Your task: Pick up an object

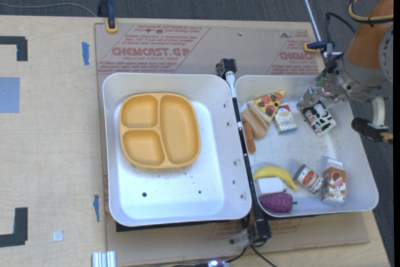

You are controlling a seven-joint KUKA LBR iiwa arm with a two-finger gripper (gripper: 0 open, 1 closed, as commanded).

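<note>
Two white bins sit side by side on the bench, and the right bin (369,194) is taken as the landmark. In the bin to its left lies a yellow divided plate (160,130). Inside the right bin, toys are scattered: a pizza slice (270,101) near the upper left corner, a hot dog (253,124) just below it along the left wall, a small carton (285,119) beside the pizza slice, a banana (277,174) and a purple grape bunch (276,201) near the lower left corner, a can (307,177) and a juice box (335,182) toward the lower right.

The gripper (317,99) is seen over the upper right part of the right bin, reaching in from the arm (369,47) at the bin's right edge. A black-and-white object (318,118) lies directly beneath it, touching or very nearly touching the gripper tip. Whether the jaws are spread or clenched cannot be told, since they are hidden by the wrist and blurred against the object; no grasp can be confirmed.

The step in hand is judged to be the closing-in on that black-and-white object. For it to be done well, the gripper should be centred over the object's narrow width, so that both sides are met evenly. The descent should be kept straight, since the bin's right wall is near and a slanted approach could push the object against it. Lifting should be attempted only once the object is squarely enclosed. The carton, to the object's left, is apart enough to be left undisturbed.
</note>
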